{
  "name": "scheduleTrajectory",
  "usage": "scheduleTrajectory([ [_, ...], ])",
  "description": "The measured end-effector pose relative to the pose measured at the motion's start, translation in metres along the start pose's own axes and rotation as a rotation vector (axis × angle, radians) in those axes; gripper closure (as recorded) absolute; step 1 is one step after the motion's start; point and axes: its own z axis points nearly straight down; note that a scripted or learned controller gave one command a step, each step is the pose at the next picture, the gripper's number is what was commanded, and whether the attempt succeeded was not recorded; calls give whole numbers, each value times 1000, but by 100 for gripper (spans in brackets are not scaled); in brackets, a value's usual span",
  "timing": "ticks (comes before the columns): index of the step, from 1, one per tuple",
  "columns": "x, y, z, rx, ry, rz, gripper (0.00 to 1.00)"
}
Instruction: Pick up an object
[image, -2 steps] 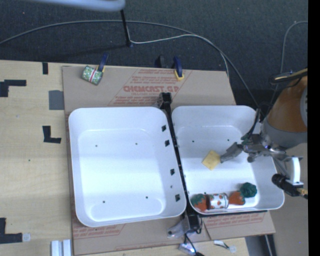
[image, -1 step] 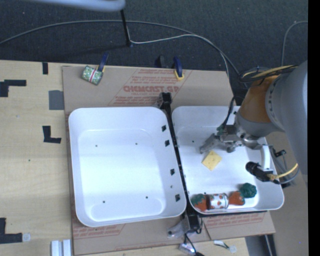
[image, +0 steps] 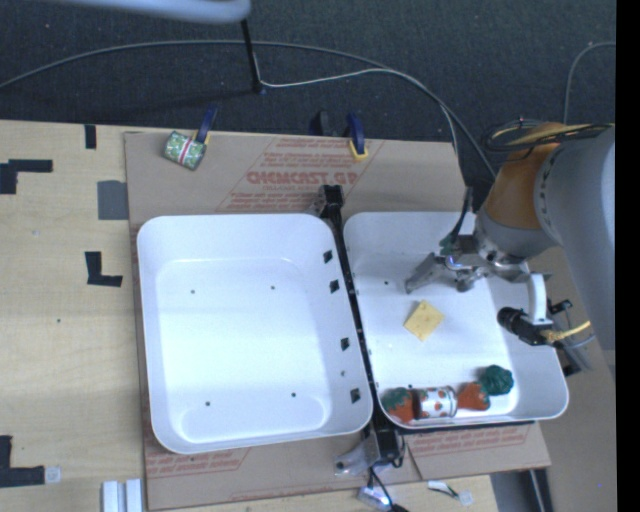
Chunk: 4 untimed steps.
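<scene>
Just below the open, empty pincer (image: 432, 277) lies the yellow block (image: 423, 321), apart from it.

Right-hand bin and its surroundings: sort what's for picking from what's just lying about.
For the job:
- flat yellow square block, mid-bin
- red-and-white can-shaped object, near wall
- orange-red piece beside it
- dark green lump
- gripper, above the right white bin

Lying about:
- left white bin
- small green-and-white block on the cardboard
- blue-yellow clamp

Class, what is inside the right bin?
Inside the right bin: a yellow block, a can with orange and green items along the near wall, and the hand. The arm covers the bin's right edge.
</scene>
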Motion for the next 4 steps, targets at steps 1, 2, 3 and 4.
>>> scheduleTrajectory([
  [1,45,-51,-1,1,1,14,0],
  [2,43,-75,-1,0,0,16,0],
  [3,-16,-47,0,-1,-1,17,0],
  [4,60,-67,0,1,1,11,0],
])
